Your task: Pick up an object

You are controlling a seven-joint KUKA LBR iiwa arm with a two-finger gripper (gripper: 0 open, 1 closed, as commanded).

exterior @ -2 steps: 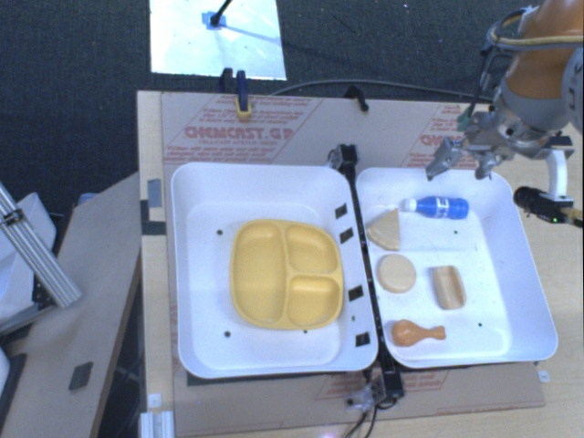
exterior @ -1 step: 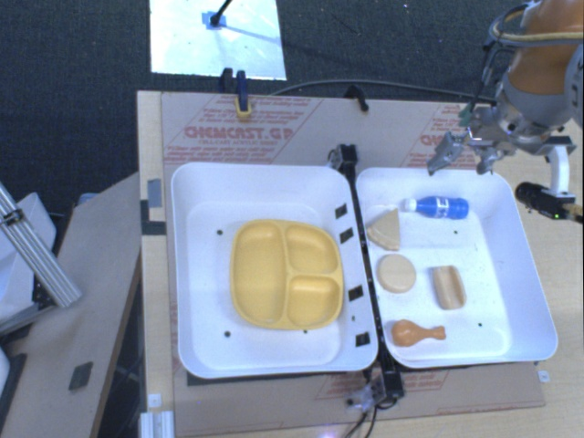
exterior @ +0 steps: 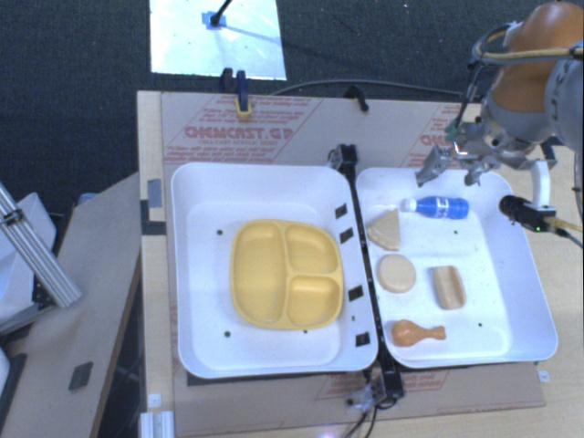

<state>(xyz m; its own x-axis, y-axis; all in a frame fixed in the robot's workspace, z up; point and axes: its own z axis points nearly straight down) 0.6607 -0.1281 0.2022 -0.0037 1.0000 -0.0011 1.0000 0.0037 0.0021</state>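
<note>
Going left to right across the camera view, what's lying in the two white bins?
Yellow plastic divided tray → tan wedge-shaped toy slice → round beige toy disc → orange toy drumstick → tan toy bread loaf.

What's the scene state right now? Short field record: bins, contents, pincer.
left bin: yellow divided tray
right bin: blue-and-white bottle lying on its side, wedge-shaped piece, round piece, tan bread-like piece, orange drumstick
pincer: above the right bin's far edge, fingers apart, nothing between them
nearest item to pincer: bottle
</note>
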